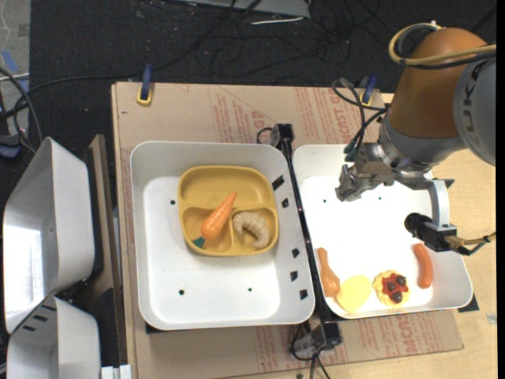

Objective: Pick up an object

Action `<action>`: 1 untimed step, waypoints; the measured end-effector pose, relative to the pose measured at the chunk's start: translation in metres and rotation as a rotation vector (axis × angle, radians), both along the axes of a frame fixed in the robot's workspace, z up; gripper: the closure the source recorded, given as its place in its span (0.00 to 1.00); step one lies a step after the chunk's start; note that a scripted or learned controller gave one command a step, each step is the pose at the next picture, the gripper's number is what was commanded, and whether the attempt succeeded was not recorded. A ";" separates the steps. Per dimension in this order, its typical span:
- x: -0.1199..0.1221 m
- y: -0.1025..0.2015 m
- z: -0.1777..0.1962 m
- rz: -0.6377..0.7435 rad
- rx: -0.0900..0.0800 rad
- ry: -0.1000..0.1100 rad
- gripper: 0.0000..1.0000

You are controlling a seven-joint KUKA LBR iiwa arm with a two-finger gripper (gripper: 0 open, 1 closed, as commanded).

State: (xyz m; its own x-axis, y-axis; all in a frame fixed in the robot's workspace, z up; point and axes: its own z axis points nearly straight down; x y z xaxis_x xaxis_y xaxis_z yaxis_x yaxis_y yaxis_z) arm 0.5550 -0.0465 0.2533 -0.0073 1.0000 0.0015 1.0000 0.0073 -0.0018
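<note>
Object candidates are lying along the right bin's (371, 212) near edge: a drumstick (327, 271), a yellow disc (354, 292), a small pizza (391, 287) and a sausage (424, 265). The gripper (353, 181) is hovering over bare floor at the bin's far side, well apart from them; I cannot tell its state. Descending here, it is risking closing on nothing. A carrot (218, 216) and shrimp (253, 228) are sitting in the yellow tray (225, 180).
</note>
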 end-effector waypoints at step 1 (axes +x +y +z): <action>-0.002 0.052 -0.015 0.001 0.000 0.000 1.00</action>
